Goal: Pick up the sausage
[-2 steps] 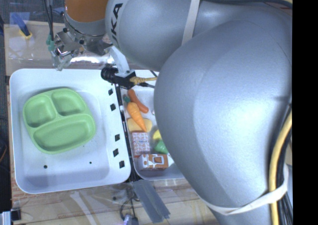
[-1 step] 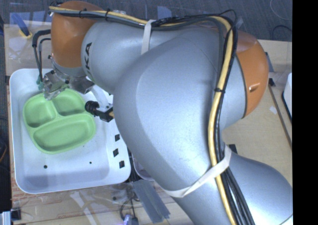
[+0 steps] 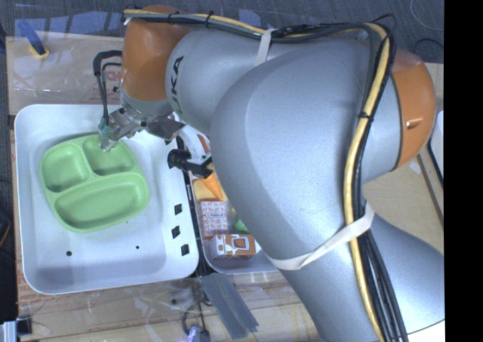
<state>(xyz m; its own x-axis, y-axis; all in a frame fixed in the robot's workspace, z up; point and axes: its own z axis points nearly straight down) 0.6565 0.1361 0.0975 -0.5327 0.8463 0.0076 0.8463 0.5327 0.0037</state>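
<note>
Nearest me, the wooden desk shows as a strip, with a grey flap lying on it, nearer than the plate and off to its right. Behind that comes the front wall of the left bin, white and shallow. The green plate lies flat inside this bin, towards its far left part. It has three compartments, one big one on the near side and two small ones behind.

Right of the plate, past the bin wall, is the right bin. The grey arm hangs over it and hides most of it. In the uncovered strip I see a printed packet nearest, then a pale packet just behind it, and something orange further back. The sausage I cannot pick out among them, so I cannot say where in that bin it lies.

The gripper is down over the far right compartment of the plate, at its back rim. It is too small and blurred from here: whether it is clenched or released I cannot tell, and I see nothing held in it.

Just behind the gripper sits the orange band, and a yellow-black cable runs along the arm. Far beyond the plate, a blue thing lies on the desk.
</note>
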